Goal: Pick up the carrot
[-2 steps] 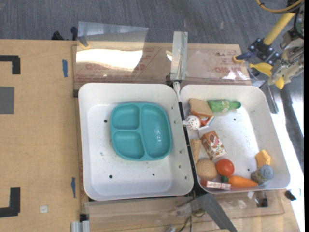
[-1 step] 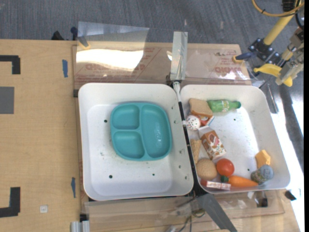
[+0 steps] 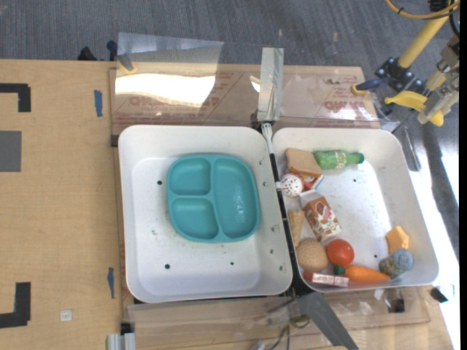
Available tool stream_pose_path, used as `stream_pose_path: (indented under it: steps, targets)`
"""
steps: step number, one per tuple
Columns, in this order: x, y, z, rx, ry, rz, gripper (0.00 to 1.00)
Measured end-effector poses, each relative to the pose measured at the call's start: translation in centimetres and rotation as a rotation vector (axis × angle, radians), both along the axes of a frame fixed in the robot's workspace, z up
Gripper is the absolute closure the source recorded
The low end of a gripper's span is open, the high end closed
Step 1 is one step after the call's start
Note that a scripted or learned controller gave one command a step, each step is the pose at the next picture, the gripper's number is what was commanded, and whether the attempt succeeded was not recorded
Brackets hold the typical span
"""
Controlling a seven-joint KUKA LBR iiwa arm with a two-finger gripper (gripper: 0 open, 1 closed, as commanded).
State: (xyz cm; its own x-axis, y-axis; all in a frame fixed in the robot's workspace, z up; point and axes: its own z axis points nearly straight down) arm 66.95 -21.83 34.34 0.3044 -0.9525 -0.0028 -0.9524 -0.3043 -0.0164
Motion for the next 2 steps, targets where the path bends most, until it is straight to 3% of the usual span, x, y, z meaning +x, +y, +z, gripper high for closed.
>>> stream_pose_path:
  steps: [1,2]
  targets:
    - [0.1,0.1,1.1,0.004,-0.007,-0.004,1.00]
    - [-0.5,2.4,-5.5,-0.004,0.016,0.438,1.00]
